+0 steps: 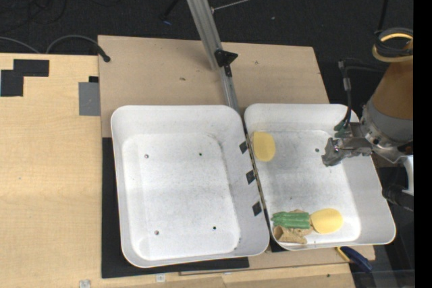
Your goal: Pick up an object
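Note:
The right bin holds a yellow oval object near its left wall. At its front edge lie a green ridged object, a tan piece below it, and a round yellow object. My gripper hangs over the right side of this bin, at the end of the grey arm with its orange band. It is well right of the yellow oval and above the front cluster. Nothing shows between its fingers.
The left bin sits beside the right one, with black clips along the shared wall. A slanted metal rail rises behind the bins. A wooden bench lies to the left.

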Robot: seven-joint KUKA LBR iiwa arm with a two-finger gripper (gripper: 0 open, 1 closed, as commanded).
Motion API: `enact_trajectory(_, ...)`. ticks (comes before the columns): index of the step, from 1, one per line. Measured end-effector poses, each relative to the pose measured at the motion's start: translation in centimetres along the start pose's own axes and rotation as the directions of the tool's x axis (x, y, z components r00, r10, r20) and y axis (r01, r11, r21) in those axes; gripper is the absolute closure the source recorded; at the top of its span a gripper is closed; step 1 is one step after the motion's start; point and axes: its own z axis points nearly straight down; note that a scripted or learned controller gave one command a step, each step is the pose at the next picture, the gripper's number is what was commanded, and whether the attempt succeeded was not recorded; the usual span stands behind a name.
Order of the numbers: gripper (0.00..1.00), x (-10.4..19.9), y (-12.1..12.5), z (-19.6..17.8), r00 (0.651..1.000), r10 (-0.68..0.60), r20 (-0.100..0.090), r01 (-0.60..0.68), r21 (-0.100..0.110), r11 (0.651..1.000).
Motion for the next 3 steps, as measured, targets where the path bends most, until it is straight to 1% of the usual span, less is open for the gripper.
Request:
enact_trajectory(1,1.00,0.0,1.1,-5.0,1.000,-0.002,0.000,0.002,0.000,1.000)
enact_trajectory(2,1.00,-0.1,1.1,-7.5,1.000,-0.002,-0.001,0.002,0.002,1.000)
enact_trajectory(3,1.00,5.5,-0.4,-6.4,1.000,-0.004,-0.004,0.004,0.008,1.000)
